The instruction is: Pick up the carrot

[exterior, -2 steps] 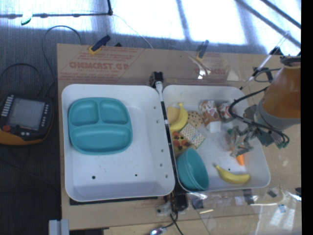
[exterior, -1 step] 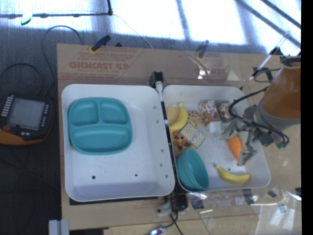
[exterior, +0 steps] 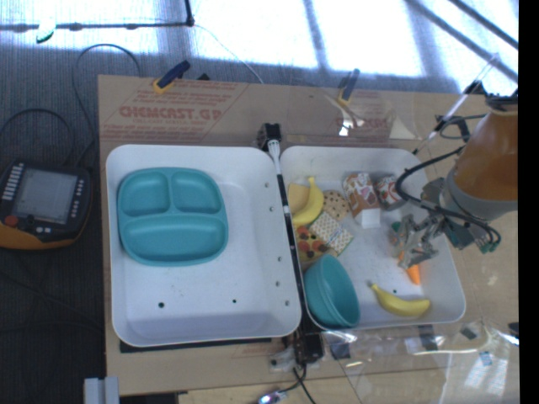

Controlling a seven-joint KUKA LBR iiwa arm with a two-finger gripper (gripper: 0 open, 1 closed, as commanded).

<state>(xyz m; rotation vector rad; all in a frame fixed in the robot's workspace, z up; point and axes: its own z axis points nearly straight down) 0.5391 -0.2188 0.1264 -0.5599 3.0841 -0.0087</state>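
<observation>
In the right bin, the tool is lowered near the right wall, its metal fingers pointing down. The carrot shows as a small orange piece directly beneath the fingertips, touching or just under them; whether the fingers are closed on it cannot be told. A banana lies just below the carrot, and a teal bowl sits to its left. The left bin holds a teal divided plate.

bins: smooth white plastic, slightly glossy
tray: teal plastic, smooth, satin sheen
bowl: teal plastic, smooth
bench: brown board, matt, printed lettering
floor: grey carpet, rough
bananas: yellow, smooth, glossy
</observation>
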